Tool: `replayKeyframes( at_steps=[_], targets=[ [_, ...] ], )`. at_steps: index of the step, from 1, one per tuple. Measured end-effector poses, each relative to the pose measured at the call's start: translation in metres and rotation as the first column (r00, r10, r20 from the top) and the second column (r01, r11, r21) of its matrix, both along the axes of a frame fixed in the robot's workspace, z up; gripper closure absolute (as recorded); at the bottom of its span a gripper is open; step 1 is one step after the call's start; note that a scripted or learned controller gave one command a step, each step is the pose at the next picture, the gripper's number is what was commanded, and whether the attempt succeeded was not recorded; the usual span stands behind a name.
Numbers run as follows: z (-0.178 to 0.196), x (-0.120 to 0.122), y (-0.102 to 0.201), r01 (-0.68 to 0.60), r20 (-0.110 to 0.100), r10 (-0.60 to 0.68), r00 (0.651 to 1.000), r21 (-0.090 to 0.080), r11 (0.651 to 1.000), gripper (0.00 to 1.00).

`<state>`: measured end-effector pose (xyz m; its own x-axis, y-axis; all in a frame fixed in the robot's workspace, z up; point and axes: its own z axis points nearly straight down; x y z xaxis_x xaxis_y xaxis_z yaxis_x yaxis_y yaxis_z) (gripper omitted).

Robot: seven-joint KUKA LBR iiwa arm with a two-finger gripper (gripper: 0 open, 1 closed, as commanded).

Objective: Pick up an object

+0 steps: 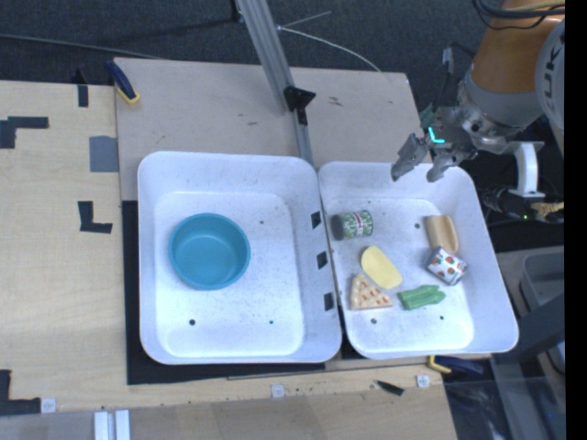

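No readable text anywhere here. The small green can in the right bin has a label, but its print is too small to make out.

Arm: grey, orange band above the wrist, entering at the upper right of the frame. Wrist angled down and leftward. Gripper: two dark fingers spread apart, nothing between them, at right of upper centre.
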<state>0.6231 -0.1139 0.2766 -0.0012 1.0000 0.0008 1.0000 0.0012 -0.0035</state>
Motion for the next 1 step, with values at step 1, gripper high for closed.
replayKeyframes(
  at_steps=[1],
  targets=[
    [0.001,0.0005,0.0,0.0,0.002,0.0,1.0,0.0,1.0,0.0]
  ],
)
